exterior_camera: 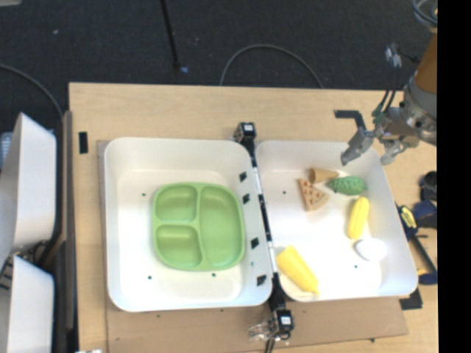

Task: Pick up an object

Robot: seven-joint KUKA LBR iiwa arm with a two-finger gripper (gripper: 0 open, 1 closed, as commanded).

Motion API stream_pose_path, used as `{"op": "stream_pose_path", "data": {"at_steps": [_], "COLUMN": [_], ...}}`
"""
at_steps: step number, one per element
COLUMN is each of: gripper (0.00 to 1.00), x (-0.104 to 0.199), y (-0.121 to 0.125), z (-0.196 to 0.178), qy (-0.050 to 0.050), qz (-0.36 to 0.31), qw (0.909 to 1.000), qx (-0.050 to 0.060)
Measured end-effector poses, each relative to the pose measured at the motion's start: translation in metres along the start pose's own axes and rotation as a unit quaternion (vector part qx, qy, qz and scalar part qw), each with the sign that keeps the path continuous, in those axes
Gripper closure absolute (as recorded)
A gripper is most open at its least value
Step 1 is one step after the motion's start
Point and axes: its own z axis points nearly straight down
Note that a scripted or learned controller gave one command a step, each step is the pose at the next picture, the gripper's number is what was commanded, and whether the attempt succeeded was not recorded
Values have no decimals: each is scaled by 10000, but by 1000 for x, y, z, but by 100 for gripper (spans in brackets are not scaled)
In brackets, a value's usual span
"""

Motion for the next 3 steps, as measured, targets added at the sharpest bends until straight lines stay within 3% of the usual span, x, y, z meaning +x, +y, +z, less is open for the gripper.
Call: {"op": "stream_pose_path", "data": {"at_steps": [1,3], "gripper": [0,0], "x": [1,5], "y": [2,4], "z": [-8,109], "qy": [-7,-10], "qz": [-14,1], "qw": [10000,10000], "qx": [-61,-32]}}
